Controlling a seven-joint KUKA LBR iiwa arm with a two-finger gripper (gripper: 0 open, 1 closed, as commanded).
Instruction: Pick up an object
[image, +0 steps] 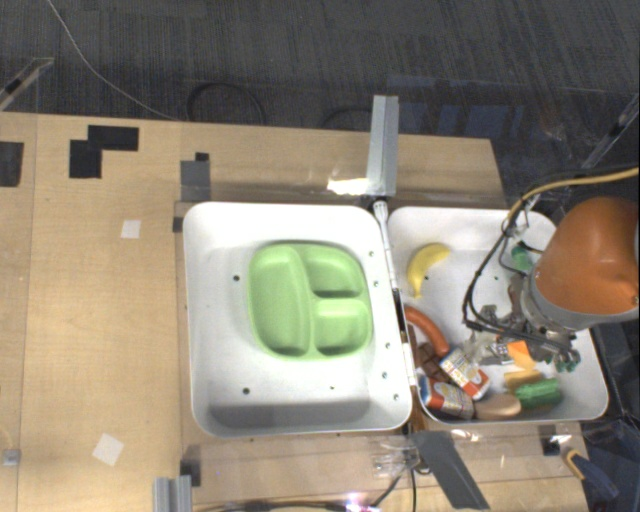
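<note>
The surface (90, 350) carries two white bins. A green divided tray (308, 299) is laid in the left bin (205, 300), likely as a drop place. The right bin (590, 390) holds the pile: a yellow banana (428, 264) apart at the top, small packets crowded low. The pincer (497, 348) is lowered over these; its opening cannot be told.

Yellow banana (428, 265) lying curved, alone at right bin (455, 222) far end; other small items heaped at near end.
</note>
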